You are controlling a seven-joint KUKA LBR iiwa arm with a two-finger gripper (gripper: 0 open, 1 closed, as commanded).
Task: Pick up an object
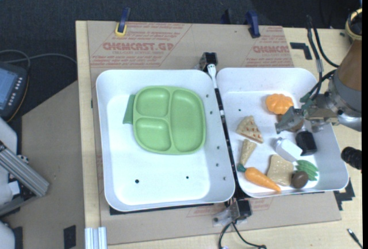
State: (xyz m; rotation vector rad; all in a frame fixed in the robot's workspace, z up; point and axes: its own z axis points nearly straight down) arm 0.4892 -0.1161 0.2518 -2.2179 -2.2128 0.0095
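My gripper (289, 121) hangs low over the right bin (259, 82), near its right side. It sits just below and to the right of an orange rounded toy (278, 103). A tan wedge with dark specks (249, 129) lies to the gripper's left, and a narrower pale wedge (247, 152) sits below that. Toward the front of the bin are a carrot (261, 178), a slice of toast (280, 169), a brown ball (299, 179) and a green leafy piece (309, 168). I see nothing between the fingers.
The left bin (115, 144) holds a green divided plate (169, 119) in its upper middle. The two bins meet at a raised rim (219, 127). The arm enters from the right edge, above the right bin's right wall.
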